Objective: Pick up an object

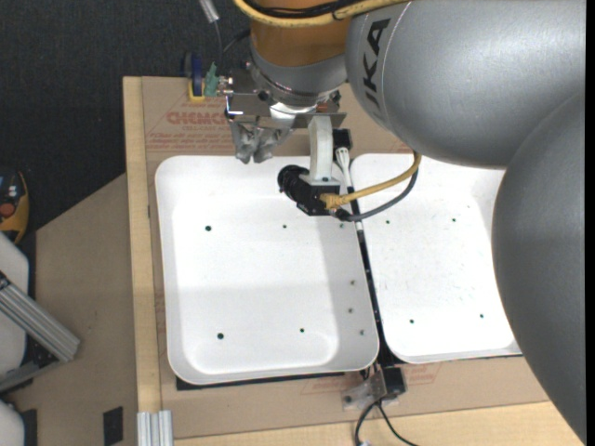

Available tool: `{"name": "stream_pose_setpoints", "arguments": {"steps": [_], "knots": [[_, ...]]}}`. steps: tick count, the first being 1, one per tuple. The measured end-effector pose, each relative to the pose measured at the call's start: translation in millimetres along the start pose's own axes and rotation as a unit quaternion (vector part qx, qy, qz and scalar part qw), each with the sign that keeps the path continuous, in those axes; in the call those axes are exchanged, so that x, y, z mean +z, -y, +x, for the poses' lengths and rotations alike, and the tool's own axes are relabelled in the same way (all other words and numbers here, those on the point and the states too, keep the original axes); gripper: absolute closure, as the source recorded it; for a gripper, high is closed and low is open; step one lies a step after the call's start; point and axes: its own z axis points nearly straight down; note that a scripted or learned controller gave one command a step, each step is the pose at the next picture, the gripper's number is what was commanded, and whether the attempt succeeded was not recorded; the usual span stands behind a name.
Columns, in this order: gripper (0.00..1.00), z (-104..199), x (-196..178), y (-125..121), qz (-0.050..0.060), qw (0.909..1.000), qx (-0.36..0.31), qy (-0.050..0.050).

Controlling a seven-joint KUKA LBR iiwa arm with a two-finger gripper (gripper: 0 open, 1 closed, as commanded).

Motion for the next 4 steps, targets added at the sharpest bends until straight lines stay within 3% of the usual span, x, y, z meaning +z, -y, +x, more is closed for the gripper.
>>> {"name": "stream_pose_setpoints", "arguments": {"steps": [1,3,4], "knots": [[1.00,0,54,-17,0.004,1.0000,0.001,0.001],[1.00,-8,-3,11,0.000,1.0000,0.001,0.000],[1.00,0,68,-8,0.004,1.0000,0.001,0.001]]}}
